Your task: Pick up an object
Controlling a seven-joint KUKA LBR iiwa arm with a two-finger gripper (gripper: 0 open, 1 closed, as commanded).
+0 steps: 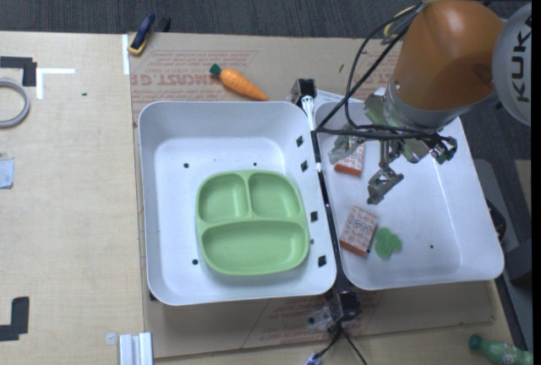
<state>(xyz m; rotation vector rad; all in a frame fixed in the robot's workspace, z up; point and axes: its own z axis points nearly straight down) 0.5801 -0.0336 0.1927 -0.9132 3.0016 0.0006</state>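
Note:
My gripper [385, 184] hangs over the right bin [456, 262], near the middle of it and below the arm's orange band. A small orange and white box [359, 230] lies flat just below and left of the gripper, apart from it. A fuzzy green piece [389, 243] rests against that box's right side. A second orange and white packet [350, 159] lies up and left of the gripper, partly behind black cables. I see nothing held by the gripper.
The left bin [169, 144] holds a green divided plate [251, 222]. A toy carrot [239, 82] and a blue marker [142, 32] lie on the cardboard behind the bins. A green bottle [499, 348] lies at the bottom right and a tape ring [19, 101] at the far left.

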